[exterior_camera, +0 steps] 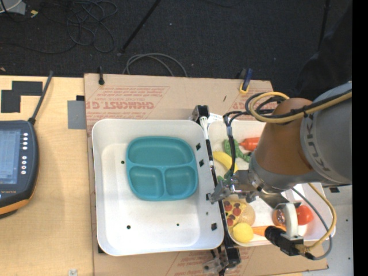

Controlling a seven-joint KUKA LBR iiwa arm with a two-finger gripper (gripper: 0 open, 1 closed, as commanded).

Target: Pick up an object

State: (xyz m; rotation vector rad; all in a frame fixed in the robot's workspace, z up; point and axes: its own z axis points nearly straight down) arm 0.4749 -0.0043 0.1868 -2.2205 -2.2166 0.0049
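Cardboard sheet (132, 96) covers wooden surface (52, 223); dark floor with cables behind. I see teal divided tray (161, 168) in left bin (115, 223), pendant (14, 163) at far left. Arm (299, 148) bends low over right bin (325, 209), tool (230, 188) near its left wall, grip state unclear. Below tool: yellow lemon (242, 233), pizza slice (234, 209); banana (223, 160) above
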